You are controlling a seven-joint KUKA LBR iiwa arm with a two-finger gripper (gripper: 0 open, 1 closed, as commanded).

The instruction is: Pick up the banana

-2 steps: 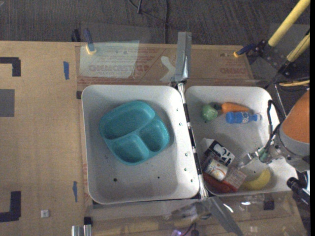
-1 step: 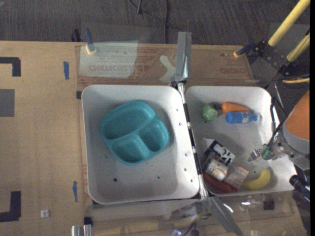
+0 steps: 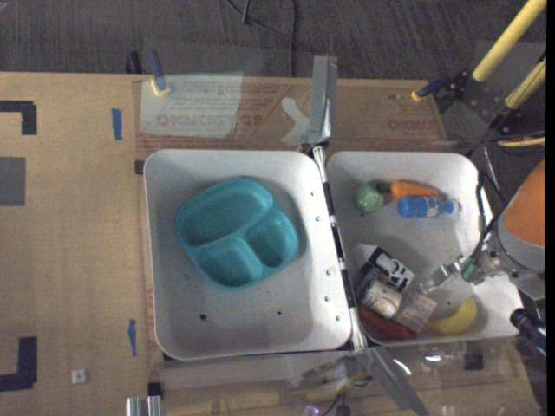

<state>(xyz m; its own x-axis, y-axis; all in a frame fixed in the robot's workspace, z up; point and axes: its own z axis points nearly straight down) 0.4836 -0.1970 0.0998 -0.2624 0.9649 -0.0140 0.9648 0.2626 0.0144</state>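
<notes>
- Banana (image 3: 457, 317) lying flat in the near right corner of the right bin (image 3: 347, 176), yellow, curved, close to the front wall.
- Tool (image 3: 453, 272) hanging just above and a little behind the banana, at the end of the grey arm (image 3: 520, 254) with its orange band, reaching in from the right.
- State of the tool: cannot tell, too small and blurred to judge; nothing seen held in it.
- Just left of the banana, a small pile: a flat brownish packet (image 3: 416, 310), a white round container (image 3: 380, 298), a black and white box (image 3: 388, 268), and something red (image 3: 386, 326) under them along the front wall.
- At the far side of the same bin, well apart from the banana: a green round fruit (image 3: 368, 198), an orange carrot-like piece (image 3: 414, 188) and a blue bottle (image 3: 425, 206) lying on its side, all near each other.
- In the left bin (image 3: 173, 319), a teal plate (image 3: 237, 231) with 3 compartments, lying flat near the middle.
- Both bins side by side on the counter (image 3: 69, 250), touching along the middle edge.
</notes>
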